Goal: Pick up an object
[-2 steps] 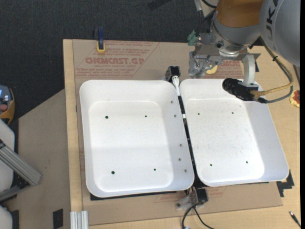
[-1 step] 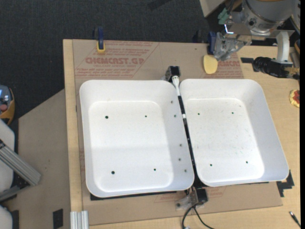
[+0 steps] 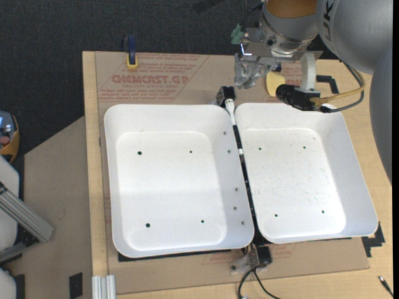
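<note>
From above, my hand hangs over the far edge of the worktop, just beyond the far left corner of the right bin. I cannot tell whether it grips anything. A small yellow object lies on the worktop just beside it, outside the left bin.

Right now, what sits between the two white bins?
In the camera view, a thin black strip runs between the left bin and the right bin.
</note>
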